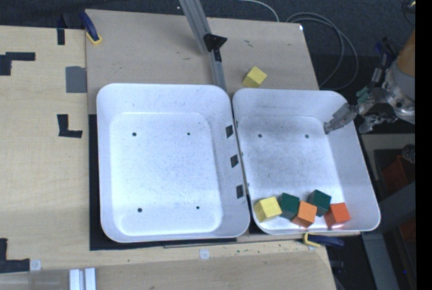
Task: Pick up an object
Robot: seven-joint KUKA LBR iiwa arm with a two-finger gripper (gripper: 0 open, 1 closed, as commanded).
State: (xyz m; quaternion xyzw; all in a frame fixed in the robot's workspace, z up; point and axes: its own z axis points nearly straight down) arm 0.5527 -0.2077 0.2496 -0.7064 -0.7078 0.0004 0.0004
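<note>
Several small blocks lie in the near corner of the right bin (351,167): a yellow block (268,208), a dark green block (289,203), an orange block (306,213), a second green block (320,201) and a red-orange block (337,213). They sit close together, some touching. My gripper (347,121) hangs over the right bin's far right rim, well away from the blocks, and I see nothing in it.
The left bin (108,147) stands beside the right one. A lone yellow block (254,77) rests on the bench behind the bins. A grey pole (192,2) slants down to the gap between the bins. Cables (337,39) lie at the back right.
</note>
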